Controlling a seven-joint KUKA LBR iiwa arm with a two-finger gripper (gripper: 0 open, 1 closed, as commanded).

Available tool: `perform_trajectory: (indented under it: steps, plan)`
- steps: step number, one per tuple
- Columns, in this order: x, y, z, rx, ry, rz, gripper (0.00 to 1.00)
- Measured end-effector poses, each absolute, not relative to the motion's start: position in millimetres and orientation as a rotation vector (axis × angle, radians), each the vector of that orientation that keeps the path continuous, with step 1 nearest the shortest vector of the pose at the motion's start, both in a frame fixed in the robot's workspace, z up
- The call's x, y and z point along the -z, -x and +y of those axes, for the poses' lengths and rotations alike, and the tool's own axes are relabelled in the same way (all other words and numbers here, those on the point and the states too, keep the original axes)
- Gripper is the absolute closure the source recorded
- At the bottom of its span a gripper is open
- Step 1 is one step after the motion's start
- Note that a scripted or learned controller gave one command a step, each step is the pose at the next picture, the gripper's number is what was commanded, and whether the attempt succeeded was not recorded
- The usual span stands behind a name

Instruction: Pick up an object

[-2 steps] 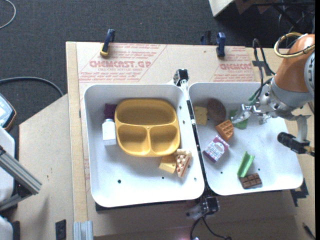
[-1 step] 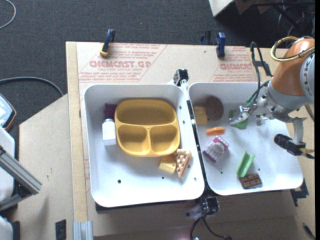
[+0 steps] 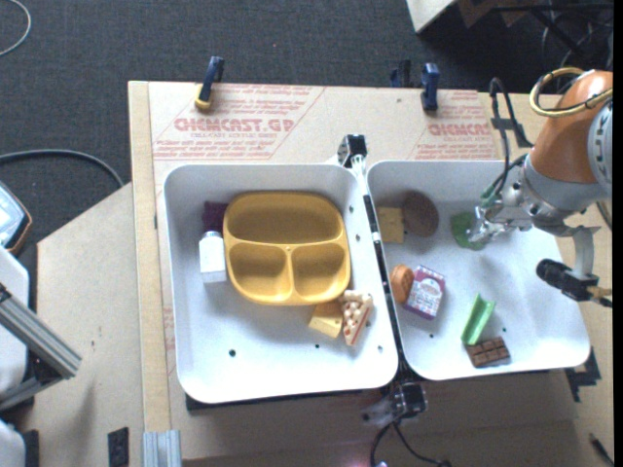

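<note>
The surface (image 3: pixel 292 115) is a pale board printed with red lettering, set on dark carpet (image 3: pixel 117 27). A yellow-handled clamp (image 3: pixel 208 84) grips its far edge toward the left, and a blue clamp (image 3: pixel 429 86) grips the same edge toward the right. Two shallow white bins lie directly on it side by side, their inner walls touching: the left bin (image 3: pixel 185 358) and the right bin (image 3: pixel 555 348). A small black clip (image 3: pixel 352 148) sits at the far end of the seam between them, and another black fitting (image 3: pixel 407 397) sits at the near end.
</note>
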State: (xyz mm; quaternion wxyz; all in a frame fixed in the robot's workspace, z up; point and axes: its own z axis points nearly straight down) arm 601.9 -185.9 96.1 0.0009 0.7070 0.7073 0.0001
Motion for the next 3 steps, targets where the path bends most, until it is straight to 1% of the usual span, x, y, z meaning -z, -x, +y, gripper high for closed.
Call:
perform_trajectory:
  steps: [1, 2, 3]
  plan:
    - [-141, -599.4, -182, -0.004, -2.217, 2.219, 1.0]
    - [-201, -594.1, -187, -0.004, -2.217, 2.216, 1.0]
    - [-227, -595.3, -188, -0.004, -2.216, 2.218, 1.0]
